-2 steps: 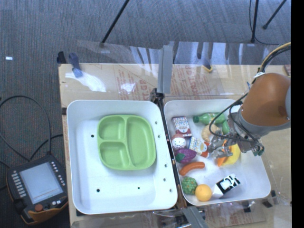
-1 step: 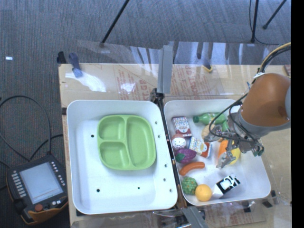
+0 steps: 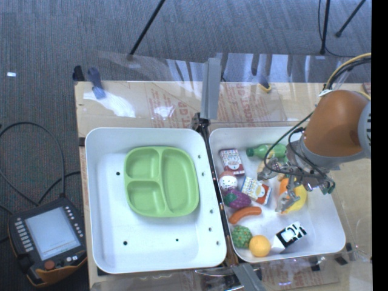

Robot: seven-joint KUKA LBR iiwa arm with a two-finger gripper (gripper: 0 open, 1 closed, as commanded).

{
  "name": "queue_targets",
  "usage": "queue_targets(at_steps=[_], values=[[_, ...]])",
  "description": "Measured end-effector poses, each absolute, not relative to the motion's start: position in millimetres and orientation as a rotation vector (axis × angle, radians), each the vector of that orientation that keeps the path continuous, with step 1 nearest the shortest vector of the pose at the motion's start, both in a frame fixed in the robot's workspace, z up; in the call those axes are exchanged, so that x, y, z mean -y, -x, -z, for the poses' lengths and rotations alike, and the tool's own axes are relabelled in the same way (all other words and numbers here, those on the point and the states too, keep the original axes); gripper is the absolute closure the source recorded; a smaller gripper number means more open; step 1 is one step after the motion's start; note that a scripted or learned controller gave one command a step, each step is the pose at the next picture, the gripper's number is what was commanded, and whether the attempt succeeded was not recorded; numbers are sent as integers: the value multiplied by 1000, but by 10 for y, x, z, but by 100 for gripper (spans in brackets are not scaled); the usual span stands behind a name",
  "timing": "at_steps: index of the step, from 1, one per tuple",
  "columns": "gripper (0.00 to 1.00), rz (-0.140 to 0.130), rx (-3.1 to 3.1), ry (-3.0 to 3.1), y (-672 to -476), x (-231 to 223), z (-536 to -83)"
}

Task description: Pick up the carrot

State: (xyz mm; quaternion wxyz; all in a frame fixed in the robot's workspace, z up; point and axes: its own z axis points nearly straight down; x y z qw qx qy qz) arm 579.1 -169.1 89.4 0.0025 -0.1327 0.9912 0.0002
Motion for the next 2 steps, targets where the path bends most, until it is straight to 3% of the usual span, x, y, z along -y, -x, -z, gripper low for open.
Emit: queue_targets(at_steps=[2], values=[[0, -2, -3062, 683, -5783, 1924, -884]])
